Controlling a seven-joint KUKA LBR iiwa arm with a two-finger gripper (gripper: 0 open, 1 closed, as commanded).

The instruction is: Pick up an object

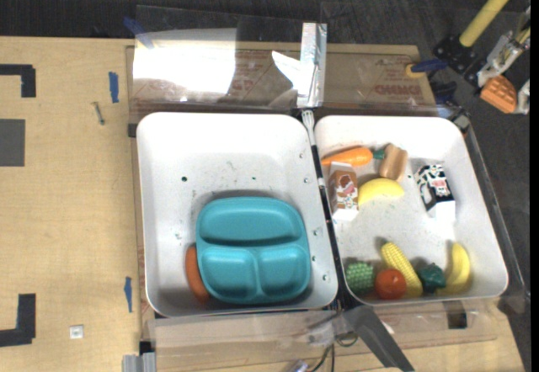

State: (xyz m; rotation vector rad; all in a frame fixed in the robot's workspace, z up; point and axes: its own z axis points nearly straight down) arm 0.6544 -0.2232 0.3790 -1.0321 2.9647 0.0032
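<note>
Tan bench (59,219) — toy lemon (381,190) near the middle of the right bin (421,236). Likely light, hard, slippery — best pinched across its narrow width. Gripper state: cannot tell.

The wooden bench (59,219) bears 2 white bins (168,151) (472,219) side by side.

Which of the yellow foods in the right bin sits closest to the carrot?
The lemon, lying just below the carrot in the bin's upper part. The corn cob and banana lie at the bottom edge.
</note>
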